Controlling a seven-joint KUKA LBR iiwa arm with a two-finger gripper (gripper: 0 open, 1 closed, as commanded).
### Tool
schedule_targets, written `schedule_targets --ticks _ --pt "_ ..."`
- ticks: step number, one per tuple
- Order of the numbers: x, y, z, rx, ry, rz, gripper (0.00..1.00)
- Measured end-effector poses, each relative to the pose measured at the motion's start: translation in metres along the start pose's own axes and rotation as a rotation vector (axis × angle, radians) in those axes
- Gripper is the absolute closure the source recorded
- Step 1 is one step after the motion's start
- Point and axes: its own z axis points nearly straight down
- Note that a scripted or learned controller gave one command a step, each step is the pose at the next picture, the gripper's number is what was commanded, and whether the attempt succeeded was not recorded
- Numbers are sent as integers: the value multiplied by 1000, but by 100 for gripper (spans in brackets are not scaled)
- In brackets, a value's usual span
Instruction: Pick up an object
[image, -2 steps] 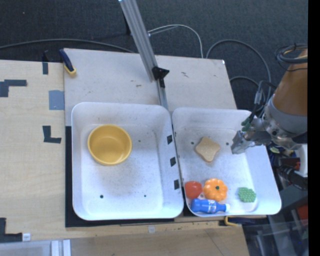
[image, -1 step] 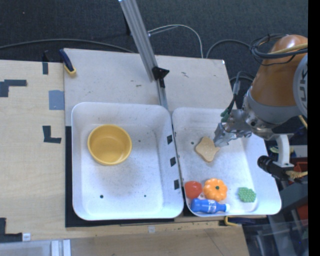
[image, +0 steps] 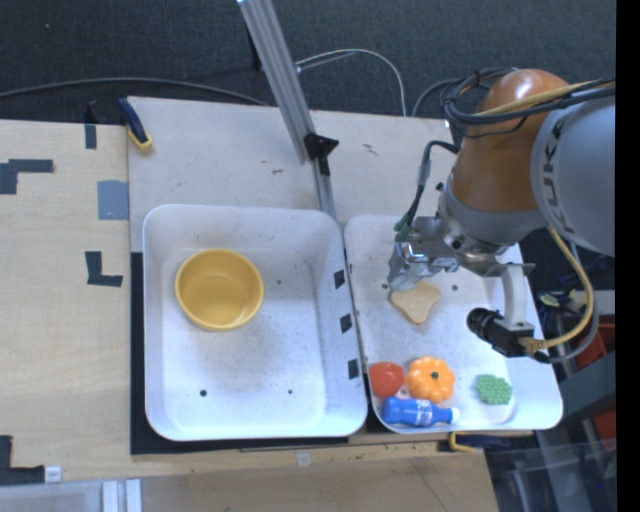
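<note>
On the surface (image: 60, 260), the left bin (image: 300, 230) holds a yellow bowl (image: 219, 288) toward its left side. The right bin (image: 540, 400) carries a tan slice of toast (image: 415, 301) near its middle, and along its near edge a red tomato (image: 386, 379), an orange pumpkin (image: 431, 379), a blue bottle (image: 418, 412) lying flat, and a green piece (image: 492, 389). The gripper (image: 408, 272) hangs just above the far-left edge of the toast; whether its fingers are apart or together cannot be told.
</note>
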Motion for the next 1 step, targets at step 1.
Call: schedule_targets --ticks 1 --pt "48 15 16 -1 -1 0 100"
